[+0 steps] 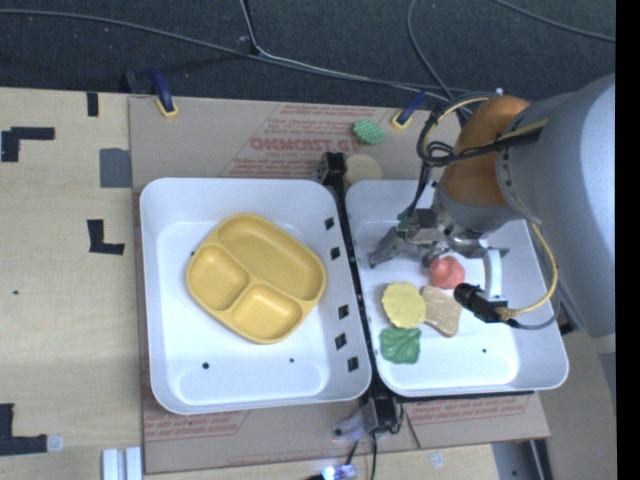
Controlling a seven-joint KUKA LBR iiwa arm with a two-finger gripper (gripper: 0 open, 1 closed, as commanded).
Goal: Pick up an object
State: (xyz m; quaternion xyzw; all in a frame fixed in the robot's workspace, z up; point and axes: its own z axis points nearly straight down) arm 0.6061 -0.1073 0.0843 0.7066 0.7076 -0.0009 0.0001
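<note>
Hovering in the right bin (520,363) with gripper (445,253) fingers hidden, spread or pressed together impossible to tell, directly above the red toy food piece (447,269), yellow piece (403,305) and tan piece (441,310) just beyond, toward the near rim

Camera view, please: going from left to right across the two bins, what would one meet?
Yellow divided tray in the left bin → green piece → yellow piece → tan piece, with the red piece just above it.
</note>
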